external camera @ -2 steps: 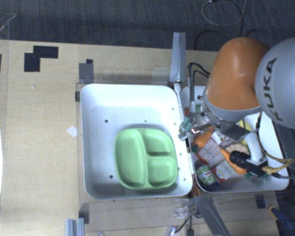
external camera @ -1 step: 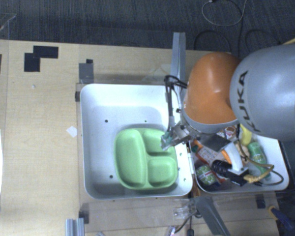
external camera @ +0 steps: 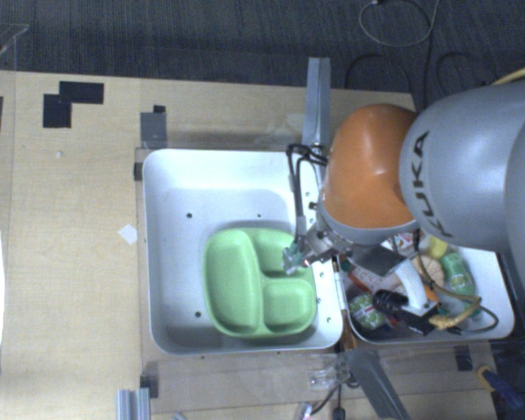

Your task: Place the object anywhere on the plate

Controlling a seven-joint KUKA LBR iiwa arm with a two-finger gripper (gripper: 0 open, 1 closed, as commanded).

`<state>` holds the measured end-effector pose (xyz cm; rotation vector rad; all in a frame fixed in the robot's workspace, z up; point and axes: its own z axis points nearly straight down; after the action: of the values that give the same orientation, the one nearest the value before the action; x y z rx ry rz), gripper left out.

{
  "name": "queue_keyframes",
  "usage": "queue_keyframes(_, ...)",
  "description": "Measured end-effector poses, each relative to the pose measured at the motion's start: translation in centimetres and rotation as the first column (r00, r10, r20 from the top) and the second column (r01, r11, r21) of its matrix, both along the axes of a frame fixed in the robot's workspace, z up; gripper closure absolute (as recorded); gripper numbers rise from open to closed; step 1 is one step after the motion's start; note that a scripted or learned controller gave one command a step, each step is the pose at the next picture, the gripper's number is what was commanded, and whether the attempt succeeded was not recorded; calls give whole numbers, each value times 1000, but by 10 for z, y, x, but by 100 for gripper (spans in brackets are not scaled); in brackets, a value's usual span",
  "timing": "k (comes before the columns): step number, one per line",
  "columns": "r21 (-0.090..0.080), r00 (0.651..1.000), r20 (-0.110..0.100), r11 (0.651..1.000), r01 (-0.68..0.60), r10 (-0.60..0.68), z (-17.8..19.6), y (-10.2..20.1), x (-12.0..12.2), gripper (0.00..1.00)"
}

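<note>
Camera view puts your gripper [external camera: 295, 257] low over the left bin [external camera: 171, 199], right at the right-hand edge of the green plate [external camera: 254, 280]. You cannot tell from here how far it is open, nor whether it has hold of anything; there is a small pale, glinting shape at its tip, too small and blurred to name. It sits over the spot where the plate's upper right compartment meets the divider, touching or just above the plate, and you cannot tell which.

The plate itself is a light green, three-compartment dish: one long section on the left and two smaller ones on the right. It lies flat in the lower middle of the left bin.

Above the tip, the orange band [external camera: 367, 173] and the broad grey arm [external camera: 472, 173] reach in from the right and cover most of the right bin [external camera: 499, 318]. In the part of that bin you can see lies a jumble of small objects [external camera: 402, 296], among them something green, something black and a round tan piece. Both bins rest on the pale wooden bench [external camera: 61, 261].
</note>
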<state>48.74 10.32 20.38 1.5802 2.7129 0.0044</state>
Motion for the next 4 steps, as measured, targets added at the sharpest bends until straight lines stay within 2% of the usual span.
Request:
queue_keyframes(1,0,997,2,997,-72,72,-19,-33,1,100)
queue_keyframes(2,-1,998,2,998,-63,63,-19,-85,1,100)
queue_keyframes(3,-1,971,2,971,-238,238,-19,6,13,100)
queue_keyframes(4,-2,973,2,973,-231,231,-19,-48,1,100)
